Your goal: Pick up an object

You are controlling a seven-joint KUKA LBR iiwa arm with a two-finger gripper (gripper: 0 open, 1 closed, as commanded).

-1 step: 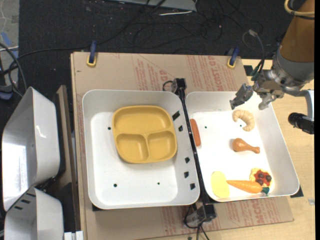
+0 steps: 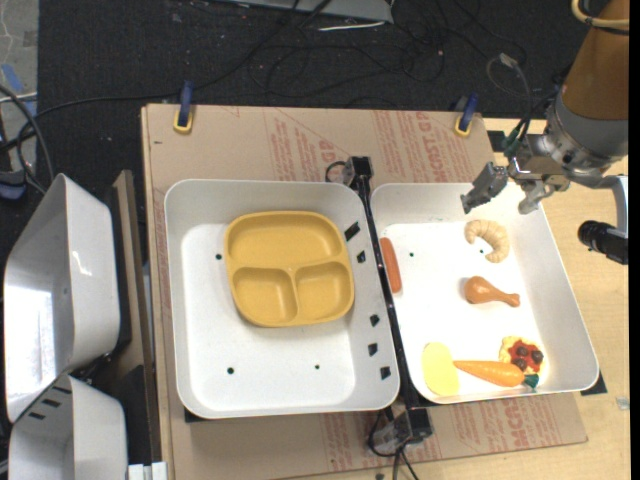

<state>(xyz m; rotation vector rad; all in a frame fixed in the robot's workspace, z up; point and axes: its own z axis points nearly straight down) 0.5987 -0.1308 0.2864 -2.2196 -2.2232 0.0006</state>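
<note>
My gripper (image 2: 507, 189) hangs open over the far edge of the right bin (image 2: 440, 213), with nothing between its two fingers. Just below it lies a pale croissant (image 2: 489, 237). Further down the bin lie a brown chicken drumstick (image 2: 488, 292), an orange carrot (image 2: 488, 372), a yellow oval piece (image 2: 438, 367) and a pizza slice (image 2: 524, 354). A red sausage (image 2: 391, 265) rests along the bin's left wall.
The left bin (image 2: 190, 268) holds a yellow divided plate (image 2: 289, 268). Both bins stand on a cardboard sheet (image 2: 270, 133) held by yellow clamps (image 2: 183, 120). White containers (image 2: 55, 288) stand off to the left. Cables lie at the back.
</note>
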